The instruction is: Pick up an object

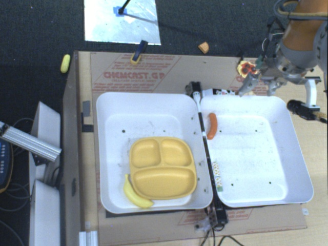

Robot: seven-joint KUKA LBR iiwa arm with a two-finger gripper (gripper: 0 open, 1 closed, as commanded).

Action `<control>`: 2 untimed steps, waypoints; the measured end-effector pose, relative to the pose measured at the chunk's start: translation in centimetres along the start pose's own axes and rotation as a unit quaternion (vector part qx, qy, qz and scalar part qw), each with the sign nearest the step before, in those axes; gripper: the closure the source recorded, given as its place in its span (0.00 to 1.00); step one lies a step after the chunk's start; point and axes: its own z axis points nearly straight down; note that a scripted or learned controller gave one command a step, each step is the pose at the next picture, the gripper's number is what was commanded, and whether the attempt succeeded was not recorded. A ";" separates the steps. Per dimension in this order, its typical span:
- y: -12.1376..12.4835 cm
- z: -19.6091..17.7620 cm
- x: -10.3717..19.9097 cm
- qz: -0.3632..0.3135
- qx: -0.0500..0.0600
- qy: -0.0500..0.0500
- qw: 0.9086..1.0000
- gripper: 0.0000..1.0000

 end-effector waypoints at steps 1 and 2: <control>-0.2 4.4 5.8 -0.001 0.000 0.001 1.000 0.00; 0.0 14.3 4.1 0.001 0.002 0.000 1.000 0.00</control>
